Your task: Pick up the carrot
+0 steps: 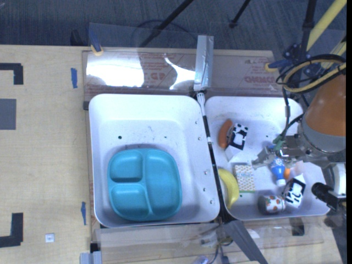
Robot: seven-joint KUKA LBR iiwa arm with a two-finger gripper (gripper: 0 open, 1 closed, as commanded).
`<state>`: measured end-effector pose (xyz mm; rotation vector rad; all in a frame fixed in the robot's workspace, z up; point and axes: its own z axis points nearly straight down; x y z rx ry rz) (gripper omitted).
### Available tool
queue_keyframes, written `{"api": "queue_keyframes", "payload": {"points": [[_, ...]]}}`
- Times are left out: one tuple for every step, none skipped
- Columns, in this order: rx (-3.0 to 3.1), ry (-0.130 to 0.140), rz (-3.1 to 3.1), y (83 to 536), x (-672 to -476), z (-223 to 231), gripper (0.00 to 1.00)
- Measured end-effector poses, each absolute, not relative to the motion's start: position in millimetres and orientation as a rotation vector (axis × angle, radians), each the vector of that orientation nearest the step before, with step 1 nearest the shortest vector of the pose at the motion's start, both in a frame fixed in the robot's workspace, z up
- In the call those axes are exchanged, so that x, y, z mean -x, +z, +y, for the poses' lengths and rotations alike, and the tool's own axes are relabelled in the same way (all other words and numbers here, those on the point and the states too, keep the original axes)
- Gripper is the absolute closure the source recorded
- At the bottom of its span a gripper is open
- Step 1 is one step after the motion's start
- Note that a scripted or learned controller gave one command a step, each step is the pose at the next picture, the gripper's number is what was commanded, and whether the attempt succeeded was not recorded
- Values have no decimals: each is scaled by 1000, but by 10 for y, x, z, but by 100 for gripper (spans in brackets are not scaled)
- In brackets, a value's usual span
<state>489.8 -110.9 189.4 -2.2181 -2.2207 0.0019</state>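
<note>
You have two white bins: left bin [104, 120], blue divided plate [144, 183]; right bin [258, 106], banana [229, 186], carrot [224, 133] (upper left, beside a tag), gripper [273, 154] well right of it, finger state unreadable

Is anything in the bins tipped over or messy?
A bit. In the right bin, a small can lies on its side near the front wall, and the banana is pushed against the divider. The carrot lies loose near the back. The blue plate sits flat in the left bin.
</note>
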Motion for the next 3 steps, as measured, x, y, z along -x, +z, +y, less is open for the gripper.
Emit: {"api": "queue_keyframes", "payload": {"points": [[2316,0,-2123,1681,-4871,-1845,0],[2206,-15,-2230,949,-5205,-2064,0],[2213,-10,-2227,1035,-5195,-2093,100]]}}
